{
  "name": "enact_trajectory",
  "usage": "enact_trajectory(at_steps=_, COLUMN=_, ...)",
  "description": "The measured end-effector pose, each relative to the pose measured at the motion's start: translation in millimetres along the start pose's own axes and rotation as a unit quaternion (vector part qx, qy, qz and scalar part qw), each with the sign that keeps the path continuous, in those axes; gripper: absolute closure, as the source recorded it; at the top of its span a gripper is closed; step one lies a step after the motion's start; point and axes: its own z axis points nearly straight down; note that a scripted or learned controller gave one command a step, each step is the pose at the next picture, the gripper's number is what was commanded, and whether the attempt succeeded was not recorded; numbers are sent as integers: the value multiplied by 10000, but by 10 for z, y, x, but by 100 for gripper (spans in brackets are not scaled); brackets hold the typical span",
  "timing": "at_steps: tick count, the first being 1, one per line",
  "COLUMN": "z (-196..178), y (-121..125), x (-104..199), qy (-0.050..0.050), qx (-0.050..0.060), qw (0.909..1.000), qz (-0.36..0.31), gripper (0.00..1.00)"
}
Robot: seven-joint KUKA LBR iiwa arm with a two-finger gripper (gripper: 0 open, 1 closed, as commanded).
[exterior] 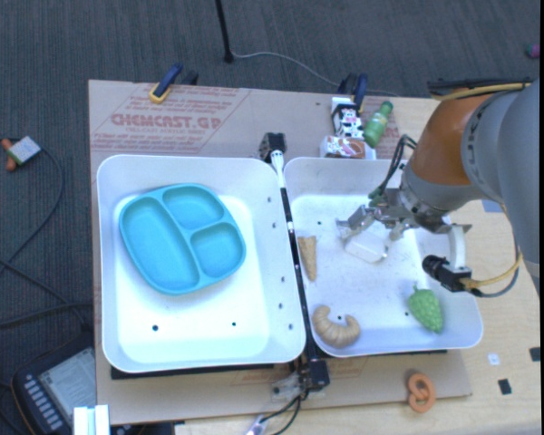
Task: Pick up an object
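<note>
My gripper [373, 230] hangs low over the upper middle of the right bin [453, 338], its fingers spread open. Just below and between them a small white block [366, 247] lies on the bin floor; I cannot tell whether the fingers touch it. A tan wedge [306, 256] lies by the bin's left wall. A brown croissant [335, 326] rests near the front edge, and a green bumpy piece [426, 309] sits at the front right.
The left bin [136, 333] holds a blue divided plate [181, 237]. Behind the right bin stand a green bottle [376, 124] and a small printed box [346, 140]. An orange ring [420, 391] lies on the board in front. A black clamp [274, 145] sits where the bins meet.
</note>
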Motion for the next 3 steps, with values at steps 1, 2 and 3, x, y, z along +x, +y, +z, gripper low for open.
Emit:
enact_trajectory(at_steps=1, z=-338, y=696, x=-503, qy=-13, qx=-7, qw=10000, qz=-4, gripper=0)
enact_trajectory(at_steps=2, z=70, y=-166, x=-218, qy=-7, qx=-18, qw=10000, qz=6, gripper=0)
enact_trajectory(at_steps=3, z=-436, y=601, x=-464, qy=-13, qx=-12, qw=10000, qz=-5, gripper=0)
